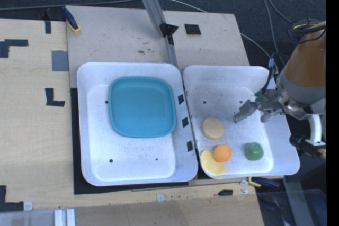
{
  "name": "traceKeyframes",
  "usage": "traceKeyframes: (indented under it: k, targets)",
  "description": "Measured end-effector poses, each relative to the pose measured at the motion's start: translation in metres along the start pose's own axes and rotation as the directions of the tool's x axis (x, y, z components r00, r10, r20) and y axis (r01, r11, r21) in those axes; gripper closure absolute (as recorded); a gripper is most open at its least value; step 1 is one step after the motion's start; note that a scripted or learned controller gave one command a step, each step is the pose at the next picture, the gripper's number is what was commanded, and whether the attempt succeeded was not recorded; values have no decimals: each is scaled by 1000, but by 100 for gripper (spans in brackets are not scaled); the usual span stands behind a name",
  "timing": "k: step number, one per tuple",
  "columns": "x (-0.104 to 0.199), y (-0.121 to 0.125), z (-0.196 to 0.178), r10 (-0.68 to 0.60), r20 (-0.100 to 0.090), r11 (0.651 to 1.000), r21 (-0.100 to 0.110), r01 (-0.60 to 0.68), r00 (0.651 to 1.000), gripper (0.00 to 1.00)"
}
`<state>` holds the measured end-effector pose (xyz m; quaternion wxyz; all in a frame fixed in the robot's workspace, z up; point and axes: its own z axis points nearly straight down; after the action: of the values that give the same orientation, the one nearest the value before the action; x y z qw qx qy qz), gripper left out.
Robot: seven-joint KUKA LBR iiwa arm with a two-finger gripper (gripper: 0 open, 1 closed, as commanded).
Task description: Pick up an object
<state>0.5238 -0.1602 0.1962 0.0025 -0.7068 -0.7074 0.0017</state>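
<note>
Gripper (249,110) hovering over right bin (222,79), jaws apart, holding nothing.
Nothing lifted yet: beige disc (213,128), orange ball (222,153), green object (254,151), yellow piece (210,165) lying along near edge; descent, grasp and lift remaining. Blue plate (142,106) resting in left bin (95,161).

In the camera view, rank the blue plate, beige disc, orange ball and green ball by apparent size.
1. blue plate, by far the largest
2. beige disc
3. orange ball and green ball: too alike to rank.
</note>
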Motion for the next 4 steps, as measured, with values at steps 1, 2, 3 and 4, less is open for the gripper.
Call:
traceKeyframes:
  k: [1,2,3,4]
  targets:
    - [3,-3,43,0,0,1000,-1,0,1000,0]
    - [1,4,100,1,2,1000,-8,-1,1000,0]
    - [3,6,88,-1,1,1000,-12,1,1000,100]
    - [3,1,27,0,2,1000,-10,0,1000,100]
